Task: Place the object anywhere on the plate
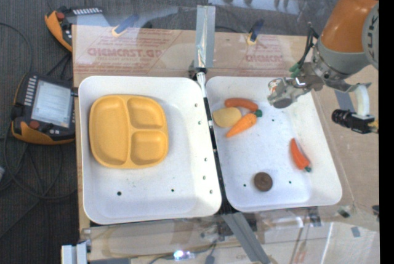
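A yellow plate (128,132) with three compartments lies in the left bin (141,195). In the right bin (280,186) are a yellow potato-like piece (226,116), a carrot (241,124) beside it, an orange sausage-shaped piece (241,103) just behind them, a second small carrot (299,154) at the right and a brown round piece (263,181) near the front. My gripper (282,93) hangs over the right bin's back right part, right of the sausage-shaped piece. Nothing shows between its fingers.
A metal divider post (204,35) stands behind the seam between the bins. Two teach pendants (46,108) lie on the floor at the left. The arm's orange band (351,16) is at the upper right.
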Tool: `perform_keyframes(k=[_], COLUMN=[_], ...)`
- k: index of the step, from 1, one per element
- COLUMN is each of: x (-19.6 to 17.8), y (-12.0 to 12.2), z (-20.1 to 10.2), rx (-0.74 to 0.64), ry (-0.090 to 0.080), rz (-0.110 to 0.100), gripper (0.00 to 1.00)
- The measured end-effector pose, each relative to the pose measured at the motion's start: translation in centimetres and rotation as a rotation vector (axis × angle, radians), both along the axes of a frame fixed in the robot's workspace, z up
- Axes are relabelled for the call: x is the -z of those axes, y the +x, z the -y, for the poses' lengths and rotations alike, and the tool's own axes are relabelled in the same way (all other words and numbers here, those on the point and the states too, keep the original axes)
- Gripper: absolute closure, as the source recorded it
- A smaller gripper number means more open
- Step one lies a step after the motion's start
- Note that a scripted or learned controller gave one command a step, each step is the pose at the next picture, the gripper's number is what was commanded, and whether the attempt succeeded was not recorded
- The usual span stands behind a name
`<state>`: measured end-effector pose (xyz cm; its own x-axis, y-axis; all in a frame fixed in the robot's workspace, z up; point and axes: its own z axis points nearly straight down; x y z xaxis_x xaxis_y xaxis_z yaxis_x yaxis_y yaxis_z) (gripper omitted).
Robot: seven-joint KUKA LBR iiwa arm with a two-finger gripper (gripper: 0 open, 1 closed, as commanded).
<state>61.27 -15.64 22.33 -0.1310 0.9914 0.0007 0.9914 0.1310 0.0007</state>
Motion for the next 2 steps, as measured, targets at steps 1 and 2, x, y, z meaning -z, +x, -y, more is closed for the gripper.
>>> perform_keyframes(k=[1, 2], x=[4.0, 4.0], y=[-3.7, -1.6], z=[-9.2, -18.9], rx=[-0.088, -0.164], ry=[0.001, 0.0], rz=[-0.003, -0.002], gripper=[1.0, 1.0])
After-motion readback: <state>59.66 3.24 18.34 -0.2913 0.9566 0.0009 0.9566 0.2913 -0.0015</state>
